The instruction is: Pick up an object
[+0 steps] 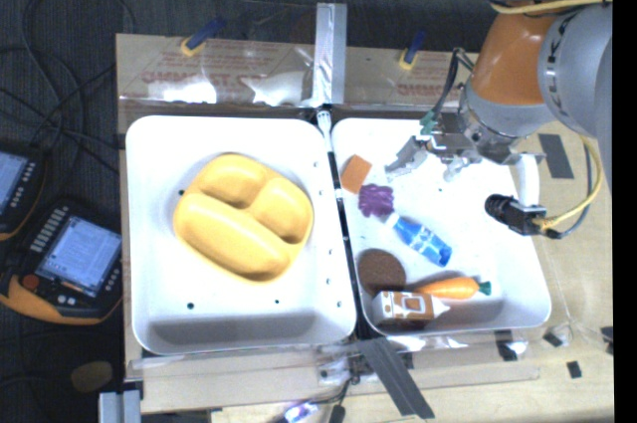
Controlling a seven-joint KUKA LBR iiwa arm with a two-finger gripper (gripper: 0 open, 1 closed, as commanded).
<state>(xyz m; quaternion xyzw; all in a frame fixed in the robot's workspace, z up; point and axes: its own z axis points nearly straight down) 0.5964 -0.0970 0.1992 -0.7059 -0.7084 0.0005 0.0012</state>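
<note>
Six small things sit in the right bin [528, 242], and your gripper [430, 152] hovers over that bin's upper middle, its two fingers spread apart with nothing between them. The nearest candidates lie to its lower left in the frame: the orange block [355, 173] close by the divider between the bins, and the purple grape bunch [375, 200] just below and right of that block. Straight down the frame from the gripper is the blue bottle [421, 241], its long axis running from upper left to lower right. Further down, near the bin's bottom wall, you have the brown disc [381, 268], the carrot [450, 289] lying nearly level across the frame, and the brown carton [402, 307] touching the carrot's left end.

Judging by room, the bottle has bare white floor on both long sides, so fingers could close across its short axis. The block is crowded by the divider wall, and the bottom three are packed near the edge.

Left of the divider, the left bin [149, 312] holds a large yellow lump [242, 215], well apart from the gripper
</note>
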